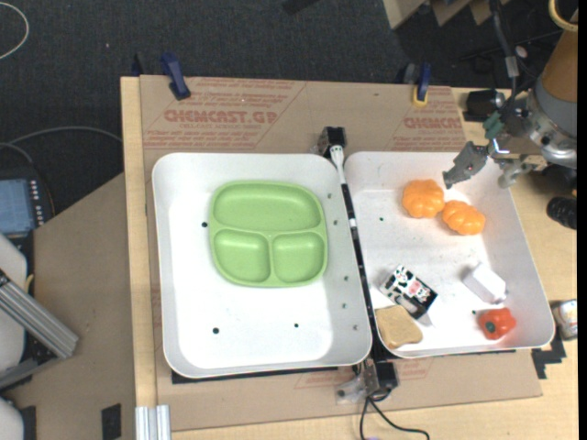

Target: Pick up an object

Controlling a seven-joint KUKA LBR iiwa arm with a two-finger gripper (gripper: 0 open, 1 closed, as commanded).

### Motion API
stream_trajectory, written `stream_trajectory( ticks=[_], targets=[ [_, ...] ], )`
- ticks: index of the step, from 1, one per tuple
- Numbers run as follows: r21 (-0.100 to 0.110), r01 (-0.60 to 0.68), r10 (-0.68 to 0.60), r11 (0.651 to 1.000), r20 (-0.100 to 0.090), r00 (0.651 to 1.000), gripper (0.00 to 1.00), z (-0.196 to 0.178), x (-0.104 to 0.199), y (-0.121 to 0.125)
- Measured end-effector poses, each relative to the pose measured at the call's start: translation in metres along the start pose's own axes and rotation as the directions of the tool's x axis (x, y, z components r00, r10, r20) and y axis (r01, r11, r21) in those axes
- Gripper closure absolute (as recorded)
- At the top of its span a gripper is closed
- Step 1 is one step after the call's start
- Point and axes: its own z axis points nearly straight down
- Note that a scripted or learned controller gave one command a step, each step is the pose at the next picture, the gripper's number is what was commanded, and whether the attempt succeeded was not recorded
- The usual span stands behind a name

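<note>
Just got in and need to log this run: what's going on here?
A robot arm reaches in from the right, its end effector above the far edge of the right bin, near two orange pumpkins; it holds nothing. A tomato, white block and black-and-white item lie nearer. The left bin holds a green tray.

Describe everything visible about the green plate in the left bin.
The green plate is a pale green, matte, plastic-looking tray with rounded corners and three compartments: one wide section across the far side, two smaller ones nearer the camera. It lies flat and right side up on the floor of the left bin, toward its far half. Nothing sits in it or touches it.
</note>
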Motion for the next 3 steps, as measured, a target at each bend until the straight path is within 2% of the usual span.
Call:
stream_trajectory(
  ticks=[1, 2, 3],
  targets=[
    [0.008, 0.0, 0.0, 1.0, -0.002, 1.0, 0.0, 0.104, -0.011, 0.035],
    [0.0, 0.002, -0.002, 1.0, 0.001, 1.0, 0.0, 0.197, -0.03, 0.069],
    [-0.005, 0.001, -0.001, 1.0, 0.002, 1.0, 1.0, 0.181, -0.03, 0.069]
  ],
)
